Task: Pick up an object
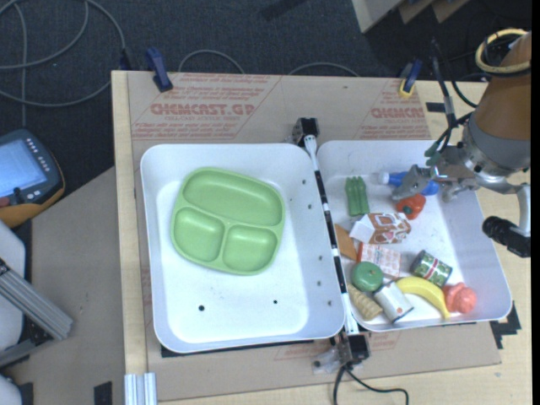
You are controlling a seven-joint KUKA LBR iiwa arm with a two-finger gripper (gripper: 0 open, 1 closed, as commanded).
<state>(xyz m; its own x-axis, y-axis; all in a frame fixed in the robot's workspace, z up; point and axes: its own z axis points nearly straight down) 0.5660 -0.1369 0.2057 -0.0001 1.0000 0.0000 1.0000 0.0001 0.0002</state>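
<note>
The gripper hangs low over the right bin, its fingers straddling a small red-orange object, though whether they grip it I cannot tell. Banana, can, carton and green block crowd nearby; the green plate sits in the left bin.

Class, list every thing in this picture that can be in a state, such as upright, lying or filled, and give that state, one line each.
Green divided plate: lying flat in the left bin, right way up.
Banana: lying on its side in the right bin.
Small can: tipped on its side.
Green packet: lying flat.
Carton: lying on its side.
Gripper: low over a red thing; grip unclear.
</note>
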